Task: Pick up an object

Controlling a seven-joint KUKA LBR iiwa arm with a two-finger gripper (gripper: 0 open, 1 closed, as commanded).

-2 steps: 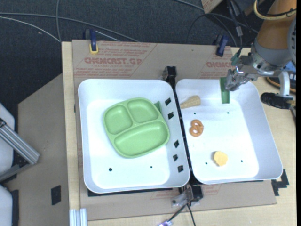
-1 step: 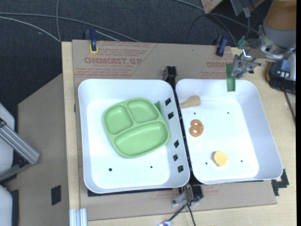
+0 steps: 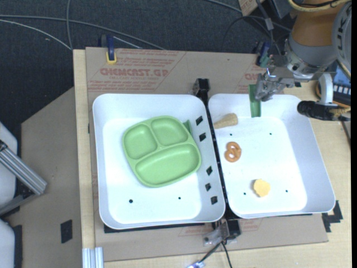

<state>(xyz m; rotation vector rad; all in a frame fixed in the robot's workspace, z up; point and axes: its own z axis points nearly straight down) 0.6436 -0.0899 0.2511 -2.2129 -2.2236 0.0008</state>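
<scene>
The gripper (image 3: 255, 106) hangs over the upper left corner of the right bin (image 3: 312, 166), at the end of the grey arm (image 3: 318, 21) that enters from the upper right of the frame. A green finger-like part points straight down toward the bin's back wall. Whether the gripper is released or clenched cannot be told from this angle, and nothing is seen between its tips.

Three small things lie in the right bin. A tan wedge-shaped piece (image 3: 225, 120) rests near the bin's upper left, just left of and below the gripper; its long axis runs almost level across the frame, slightly raised at the right end. An orange pretzel-shaped piece (image 3: 232, 152) lies below it, upright in the frame with its long axis running top to bottom. A yellow chunk (image 3: 261, 188) sits lower, toward the bin's bottom centre (roughly round, no clear long axis).

The left bin (image 3: 111, 194) holds a green divided plate (image 3: 162, 151) with three compartments, turned so that its two small compartments face the upper part of the frame and the large one faces the lower right.

Both bins rest side by side on a cardboard sheet (image 3: 167, 74) laid over a light wooden bench (image 3: 72, 166). Red print on the cardboard near the upper left reads "CHEMCAST GP" (the final letters are faint). A blue-and-yellow clamp (image 3: 111, 48) grips the sheet's upper edge. Dark carpet (image 3: 139, 10) with cables lies beyond.
</scene>
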